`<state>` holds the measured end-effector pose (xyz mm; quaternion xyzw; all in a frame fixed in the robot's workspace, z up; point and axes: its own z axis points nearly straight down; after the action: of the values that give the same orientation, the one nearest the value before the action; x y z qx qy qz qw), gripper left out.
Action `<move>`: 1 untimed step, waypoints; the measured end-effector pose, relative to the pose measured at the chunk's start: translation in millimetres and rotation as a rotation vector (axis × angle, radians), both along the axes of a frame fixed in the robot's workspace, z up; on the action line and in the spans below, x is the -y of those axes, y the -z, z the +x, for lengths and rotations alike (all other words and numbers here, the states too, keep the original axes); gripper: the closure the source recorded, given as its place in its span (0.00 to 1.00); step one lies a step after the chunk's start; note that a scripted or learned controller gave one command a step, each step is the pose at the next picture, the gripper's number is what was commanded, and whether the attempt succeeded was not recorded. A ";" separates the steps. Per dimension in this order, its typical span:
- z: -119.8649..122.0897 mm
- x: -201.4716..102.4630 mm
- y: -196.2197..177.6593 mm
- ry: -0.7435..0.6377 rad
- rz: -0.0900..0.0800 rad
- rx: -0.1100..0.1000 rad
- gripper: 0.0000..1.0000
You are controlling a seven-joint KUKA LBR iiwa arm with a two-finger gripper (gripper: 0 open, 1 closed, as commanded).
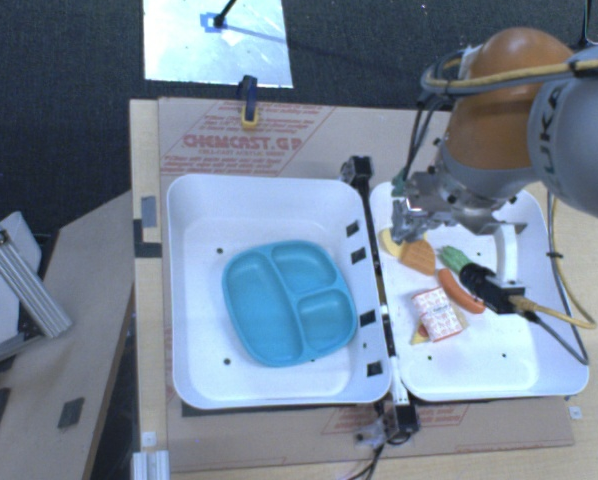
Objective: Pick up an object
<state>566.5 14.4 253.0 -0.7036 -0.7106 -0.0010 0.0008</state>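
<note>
My tool (407, 220) hangs low over the right bin (499, 363), above the orange wedge (417, 258), likely lining up a grab; grip state unclear.

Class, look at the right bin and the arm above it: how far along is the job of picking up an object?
Done: the gripper has reached the right bin, low beside the orange piece. In hand: nothing visibly; the piece, the red-and-white packet and the green-and-red item lie on the floor. Left: grasp one and lift.
</note>
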 end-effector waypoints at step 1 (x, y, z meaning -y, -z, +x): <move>-20.1 -39.3 3.8 0.001 -0.001 -0.001 1.00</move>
<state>546.4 53.7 249.2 -0.7040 -0.7102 -0.0004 0.0008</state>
